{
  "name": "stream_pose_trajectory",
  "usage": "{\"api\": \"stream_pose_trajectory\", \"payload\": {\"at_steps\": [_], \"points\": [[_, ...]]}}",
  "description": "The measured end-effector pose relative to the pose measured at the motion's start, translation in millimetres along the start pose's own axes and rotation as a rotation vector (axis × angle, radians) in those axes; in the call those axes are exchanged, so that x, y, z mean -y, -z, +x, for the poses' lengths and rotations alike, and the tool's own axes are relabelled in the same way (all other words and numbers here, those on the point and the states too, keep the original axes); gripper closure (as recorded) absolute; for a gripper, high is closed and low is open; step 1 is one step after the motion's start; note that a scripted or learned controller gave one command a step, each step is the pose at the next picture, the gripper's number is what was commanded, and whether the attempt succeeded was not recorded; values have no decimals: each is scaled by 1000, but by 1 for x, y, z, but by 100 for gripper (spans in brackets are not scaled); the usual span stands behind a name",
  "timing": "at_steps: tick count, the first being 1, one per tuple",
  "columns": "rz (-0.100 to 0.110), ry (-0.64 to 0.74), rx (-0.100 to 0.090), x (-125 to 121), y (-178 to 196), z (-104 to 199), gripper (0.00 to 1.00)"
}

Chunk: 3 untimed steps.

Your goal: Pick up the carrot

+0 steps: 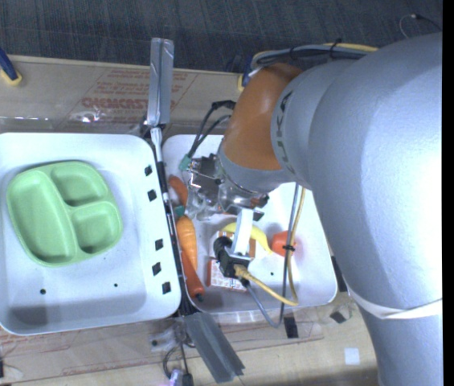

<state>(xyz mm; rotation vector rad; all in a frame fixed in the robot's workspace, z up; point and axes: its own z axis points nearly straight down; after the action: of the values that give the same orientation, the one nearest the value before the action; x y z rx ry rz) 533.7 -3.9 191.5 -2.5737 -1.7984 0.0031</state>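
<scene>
The carrot (188, 254) is long and orange. It lies along the left wall of the right bin (316, 273), pointing toward the bin's front. A second orange piece (177, 188) shows just behind it by the same wall. My gripper (198, 193) hangs low over the back left part of the right bin, just above and to the right of the carrot's far end. The grey arm and its orange band (260, 123) cover much of the bin behind it.
A green divided plate (64, 211) lies in the left bin (66, 296). In the right bin are a red round fruit (281, 242), a yellow item (251, 240) and a small red and white box (225, 278). A yellow cable (268, 293) trails across the bin's front.
</scene>
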Motion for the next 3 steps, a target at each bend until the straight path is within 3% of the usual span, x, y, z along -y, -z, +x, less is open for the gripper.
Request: {"api": "stream_pose_trajectory", "payload": {"at_steps": [1, 2, 3], "points": [[1, -325, 0, 25, 41, 24, 100], [2, -325, 0, 25, 41, 24, 0], [1, -166, 1, -16, -1, 46, 0]]}}
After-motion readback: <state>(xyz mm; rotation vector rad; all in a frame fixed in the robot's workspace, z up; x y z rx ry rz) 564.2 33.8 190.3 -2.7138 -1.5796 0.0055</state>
